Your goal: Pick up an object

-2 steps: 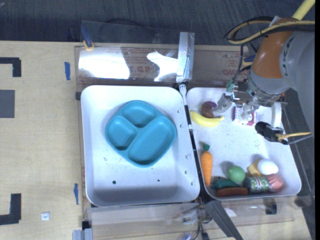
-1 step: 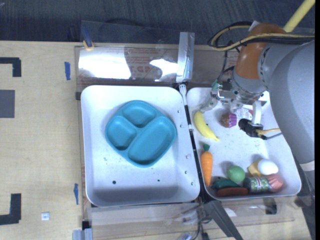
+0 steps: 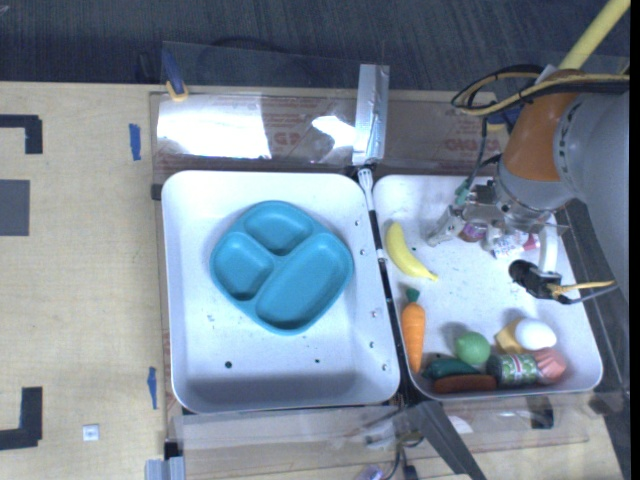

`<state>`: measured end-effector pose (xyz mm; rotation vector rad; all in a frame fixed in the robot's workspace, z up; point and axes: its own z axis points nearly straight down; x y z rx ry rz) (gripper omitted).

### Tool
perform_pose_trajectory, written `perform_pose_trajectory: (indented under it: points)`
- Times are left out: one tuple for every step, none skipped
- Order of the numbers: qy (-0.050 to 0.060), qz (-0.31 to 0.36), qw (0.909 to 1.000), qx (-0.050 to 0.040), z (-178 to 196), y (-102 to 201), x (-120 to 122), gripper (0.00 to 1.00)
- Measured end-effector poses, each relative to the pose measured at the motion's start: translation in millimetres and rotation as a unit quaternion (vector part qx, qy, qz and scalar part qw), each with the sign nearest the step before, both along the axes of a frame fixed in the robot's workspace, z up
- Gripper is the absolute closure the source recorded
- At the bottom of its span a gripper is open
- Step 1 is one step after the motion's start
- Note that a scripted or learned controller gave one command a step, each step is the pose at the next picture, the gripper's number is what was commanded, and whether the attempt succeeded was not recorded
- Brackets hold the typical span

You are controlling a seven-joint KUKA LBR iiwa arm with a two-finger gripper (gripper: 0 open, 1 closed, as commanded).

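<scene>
Your gripper (image 3: pixel 478 220) hung over the right bin (image 3: pixel 585 353)'s far end; its state I couldn't tell. Banana (image 3: pixel 406 252) lay near its left, carrot (image 3: pixel 413 333) beyond. Risk: toys crowded in the near corner, so a descent there could nudge rather than grasp.

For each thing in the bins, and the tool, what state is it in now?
Plate: upright in left bin, holding nothing.
Banana: lying flat, right bin.
Carrot: lying flat, untouched.
Egg: resting in the pile.
Tool: above right bin, holding nothing visible.
</scene>
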<state>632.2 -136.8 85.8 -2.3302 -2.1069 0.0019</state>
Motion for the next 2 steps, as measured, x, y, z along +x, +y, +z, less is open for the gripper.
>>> perform_pose_trajectory:
  points:
    - [-0.001, 0.187, 0.9823, 0.0002, 1, -36, 34, 0.00]
    - [-0.005, 0.189, 0.9819, -0.0025, 14, -35, 36, 1.00]
